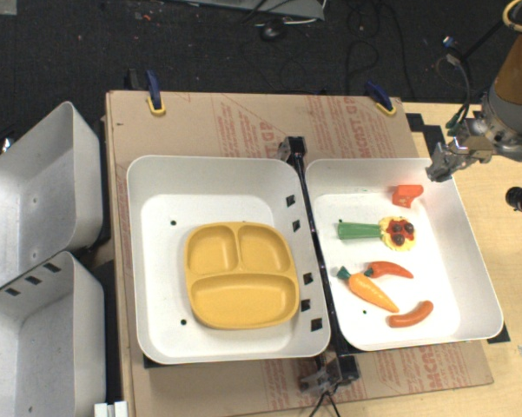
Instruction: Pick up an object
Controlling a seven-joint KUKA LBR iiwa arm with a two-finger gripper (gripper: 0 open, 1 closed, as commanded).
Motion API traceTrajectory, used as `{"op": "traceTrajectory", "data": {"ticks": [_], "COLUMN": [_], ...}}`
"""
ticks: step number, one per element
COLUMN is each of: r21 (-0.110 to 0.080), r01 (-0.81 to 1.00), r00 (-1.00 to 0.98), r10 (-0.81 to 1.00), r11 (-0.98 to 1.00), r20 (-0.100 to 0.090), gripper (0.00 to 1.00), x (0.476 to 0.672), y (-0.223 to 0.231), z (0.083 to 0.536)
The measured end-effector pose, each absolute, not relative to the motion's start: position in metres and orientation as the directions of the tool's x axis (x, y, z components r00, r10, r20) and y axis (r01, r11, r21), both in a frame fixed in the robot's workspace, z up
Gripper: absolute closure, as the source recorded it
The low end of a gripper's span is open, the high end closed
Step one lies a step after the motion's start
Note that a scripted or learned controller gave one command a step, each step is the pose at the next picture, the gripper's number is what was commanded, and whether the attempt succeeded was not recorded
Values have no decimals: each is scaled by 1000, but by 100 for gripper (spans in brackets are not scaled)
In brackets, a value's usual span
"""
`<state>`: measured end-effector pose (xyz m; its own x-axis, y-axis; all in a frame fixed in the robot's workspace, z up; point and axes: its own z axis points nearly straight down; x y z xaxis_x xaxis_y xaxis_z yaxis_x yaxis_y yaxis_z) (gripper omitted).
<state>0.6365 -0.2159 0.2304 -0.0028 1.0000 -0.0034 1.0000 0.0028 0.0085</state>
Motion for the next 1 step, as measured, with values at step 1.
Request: {"op": "traceTrajectory", "data": {"ticks": [1], "r21": [6], "r01": [1000], "r00": [-3], "r10": [1000], "r11": [3], "r20": [-3], "gripper": [100], "x": [638], "y": [-216], "z": [266]}}
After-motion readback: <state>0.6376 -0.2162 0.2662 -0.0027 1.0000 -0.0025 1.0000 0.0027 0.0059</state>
